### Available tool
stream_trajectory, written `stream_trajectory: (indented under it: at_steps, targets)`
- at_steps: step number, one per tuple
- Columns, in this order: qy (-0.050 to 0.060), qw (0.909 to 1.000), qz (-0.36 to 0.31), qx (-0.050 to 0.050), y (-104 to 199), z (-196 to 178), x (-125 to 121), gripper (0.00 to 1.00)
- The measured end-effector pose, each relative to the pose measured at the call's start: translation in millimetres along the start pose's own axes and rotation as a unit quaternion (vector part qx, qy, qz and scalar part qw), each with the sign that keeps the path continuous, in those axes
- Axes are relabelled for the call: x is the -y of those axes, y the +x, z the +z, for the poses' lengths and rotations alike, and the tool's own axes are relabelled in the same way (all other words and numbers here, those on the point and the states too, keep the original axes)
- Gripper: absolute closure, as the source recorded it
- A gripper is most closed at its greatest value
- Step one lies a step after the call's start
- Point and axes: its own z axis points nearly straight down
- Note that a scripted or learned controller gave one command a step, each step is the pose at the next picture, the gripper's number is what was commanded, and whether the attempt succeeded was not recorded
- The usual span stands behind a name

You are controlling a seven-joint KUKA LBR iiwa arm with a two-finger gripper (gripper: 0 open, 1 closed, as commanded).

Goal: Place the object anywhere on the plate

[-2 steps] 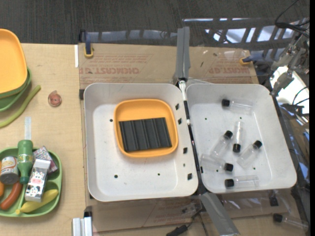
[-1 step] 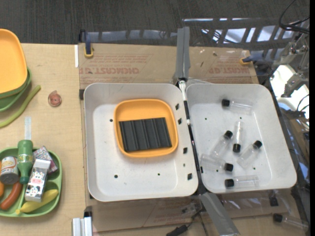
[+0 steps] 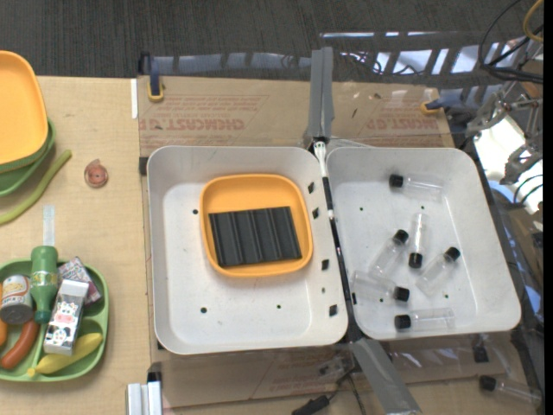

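Vials — clear, faint against right bin

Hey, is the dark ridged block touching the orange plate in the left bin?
Touching. The camera view shows the dark ridged block lying flat on the orange plate, with plate rim visible all around it.

a pale part of the arm at right edge.

Two white bins, one orange plate, six vials
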Motion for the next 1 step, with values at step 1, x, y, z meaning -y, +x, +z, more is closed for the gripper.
stream_trajectory:
  at_steps: [1]
  targets:
    - [0.000, 0.9771, -0.213, 0.000, -26.1, 77.7, 8.9, 0.00]
